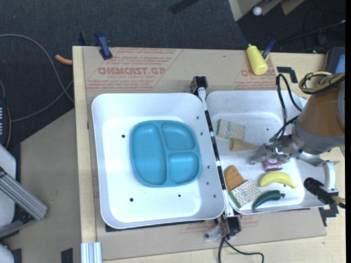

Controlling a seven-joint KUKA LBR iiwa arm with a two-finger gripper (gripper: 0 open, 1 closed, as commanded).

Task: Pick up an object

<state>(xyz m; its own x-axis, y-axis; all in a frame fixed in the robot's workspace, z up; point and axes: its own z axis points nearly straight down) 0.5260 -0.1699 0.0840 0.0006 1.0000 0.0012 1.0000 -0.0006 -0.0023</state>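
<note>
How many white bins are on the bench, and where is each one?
2. The left bin holds a blue divided plate. The right bin holds several small objects, and the gripper is inside it. None seems hidden.

Red print on the brown board (137, 64) covering the bench reads "CHEMCAST G.P", upside-right behind the left bin, with smaller red lines around it too blurred to read.
</note>
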